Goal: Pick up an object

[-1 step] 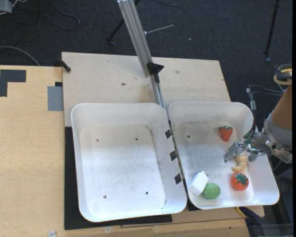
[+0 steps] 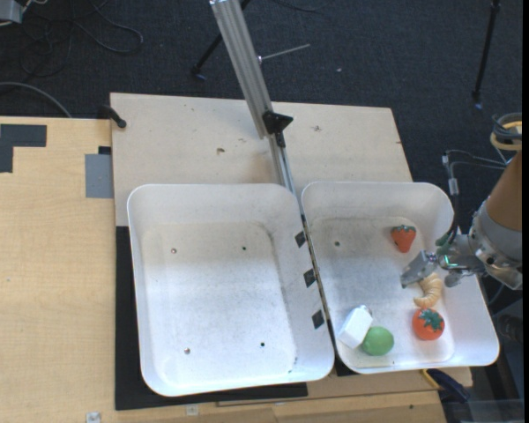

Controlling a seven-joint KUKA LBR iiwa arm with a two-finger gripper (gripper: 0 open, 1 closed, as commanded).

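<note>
The tan croissant [image 2: 429, 291] lies in the right bin [image 2: 383, 192], lower right of frame, directly under the pincer [image 2: 430, 266], whose spread state I cannot tell. Nothing looks lifted yet; grasping and raising remain.

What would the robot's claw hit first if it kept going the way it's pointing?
Probably the tan croissant-like toy right under the gripper in the right bin; depth is hard to judge.
</note>
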